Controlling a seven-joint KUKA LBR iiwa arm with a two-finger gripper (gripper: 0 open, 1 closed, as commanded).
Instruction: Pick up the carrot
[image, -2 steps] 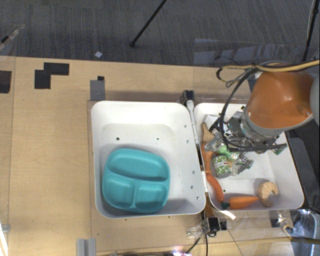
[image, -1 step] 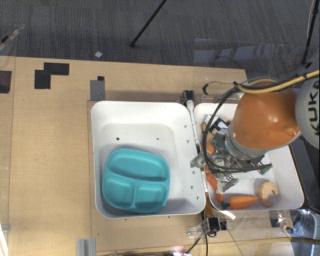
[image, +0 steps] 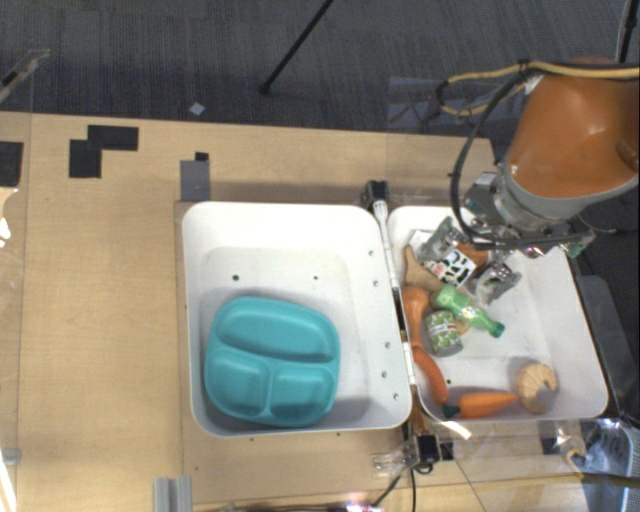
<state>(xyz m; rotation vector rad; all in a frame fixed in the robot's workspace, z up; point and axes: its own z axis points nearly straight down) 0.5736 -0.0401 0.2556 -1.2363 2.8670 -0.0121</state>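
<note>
Gripper (image: 466, 264) over right bin (image: 585, 340) (carrot (image: 484, 404) nr front).

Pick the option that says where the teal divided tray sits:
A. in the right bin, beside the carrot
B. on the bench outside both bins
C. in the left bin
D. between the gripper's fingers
C: the teal divided tray lies on the floor of the left bin, while the carrot lies in the right bin.
</note>
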